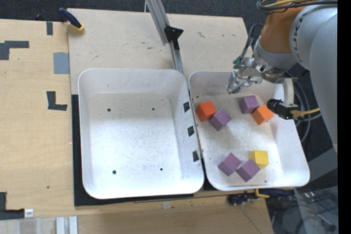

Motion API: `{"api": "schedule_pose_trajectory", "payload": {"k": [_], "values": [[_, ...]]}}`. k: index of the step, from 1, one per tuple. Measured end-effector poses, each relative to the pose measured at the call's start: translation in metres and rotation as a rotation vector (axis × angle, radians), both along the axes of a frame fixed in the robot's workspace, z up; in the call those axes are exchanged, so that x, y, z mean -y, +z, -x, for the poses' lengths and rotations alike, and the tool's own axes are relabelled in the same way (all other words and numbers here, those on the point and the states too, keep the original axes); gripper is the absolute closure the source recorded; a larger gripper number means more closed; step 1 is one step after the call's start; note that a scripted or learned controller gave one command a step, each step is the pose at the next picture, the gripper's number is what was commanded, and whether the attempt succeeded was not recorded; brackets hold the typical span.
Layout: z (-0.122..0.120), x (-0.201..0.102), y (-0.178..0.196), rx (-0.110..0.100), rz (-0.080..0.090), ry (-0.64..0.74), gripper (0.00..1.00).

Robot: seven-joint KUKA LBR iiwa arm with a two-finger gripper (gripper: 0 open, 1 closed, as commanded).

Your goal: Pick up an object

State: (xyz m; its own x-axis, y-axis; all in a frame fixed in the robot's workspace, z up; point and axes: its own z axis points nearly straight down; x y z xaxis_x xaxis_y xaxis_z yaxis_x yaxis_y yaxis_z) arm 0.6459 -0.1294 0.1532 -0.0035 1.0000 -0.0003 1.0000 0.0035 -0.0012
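Purple cubes (239, 166) beside yellow cube (260, 158), claw (239, 85) above, grip state unclear

Even, bright overhead light; soft shadows; slight blur, perhaps compression; no glare.

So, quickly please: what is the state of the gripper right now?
Gripper: cannot be told from this view; it is above the right bin, with no block seen in it.
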Motion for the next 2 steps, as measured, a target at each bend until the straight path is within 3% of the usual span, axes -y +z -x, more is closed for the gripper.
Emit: {"api": "schedule_pose_trajectory", "payload": {"k": [2], "values": [[-0.004, 0.004, 0.097, 0.007, 0.001, -0.002, 1.0]]}}
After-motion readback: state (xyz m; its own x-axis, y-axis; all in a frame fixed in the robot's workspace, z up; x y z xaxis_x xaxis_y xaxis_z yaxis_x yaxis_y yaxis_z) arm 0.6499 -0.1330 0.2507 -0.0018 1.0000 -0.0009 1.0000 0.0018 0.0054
